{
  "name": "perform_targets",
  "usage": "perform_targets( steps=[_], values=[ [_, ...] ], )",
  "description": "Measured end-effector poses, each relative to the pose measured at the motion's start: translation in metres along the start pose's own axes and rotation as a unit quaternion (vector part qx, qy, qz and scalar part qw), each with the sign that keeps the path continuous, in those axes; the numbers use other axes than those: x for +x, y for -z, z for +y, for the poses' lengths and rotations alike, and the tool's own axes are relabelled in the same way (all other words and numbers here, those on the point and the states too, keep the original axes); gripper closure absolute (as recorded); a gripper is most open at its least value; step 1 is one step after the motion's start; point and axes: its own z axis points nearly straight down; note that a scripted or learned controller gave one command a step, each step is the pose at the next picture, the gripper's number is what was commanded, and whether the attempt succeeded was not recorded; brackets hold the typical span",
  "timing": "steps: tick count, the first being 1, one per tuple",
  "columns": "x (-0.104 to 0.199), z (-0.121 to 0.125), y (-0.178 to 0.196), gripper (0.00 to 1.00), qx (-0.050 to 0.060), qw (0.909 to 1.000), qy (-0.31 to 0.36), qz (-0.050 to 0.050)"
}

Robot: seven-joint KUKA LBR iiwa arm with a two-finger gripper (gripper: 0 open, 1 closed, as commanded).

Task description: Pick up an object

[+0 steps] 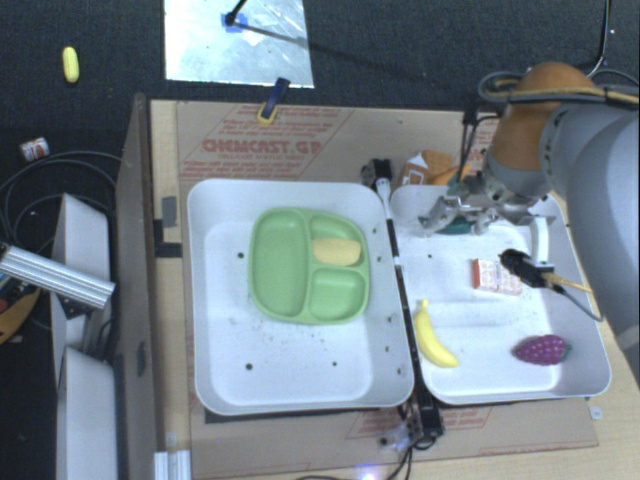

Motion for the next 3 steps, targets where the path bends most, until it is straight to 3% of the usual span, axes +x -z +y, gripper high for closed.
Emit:
perform_targets(
  steps=[1,2,3],
  values=[
    [-0.007,0.000,0.000,0.00,0.000,1.0000,-0.002,0.000],
    [-0.032,0.000,0.000,0.00,-0.001,1.0000,-0.003,0.000],
    [-0.033,-0.003,0.009,1.00,0.007,1.0000,-0.001,0.000]
  ],
)
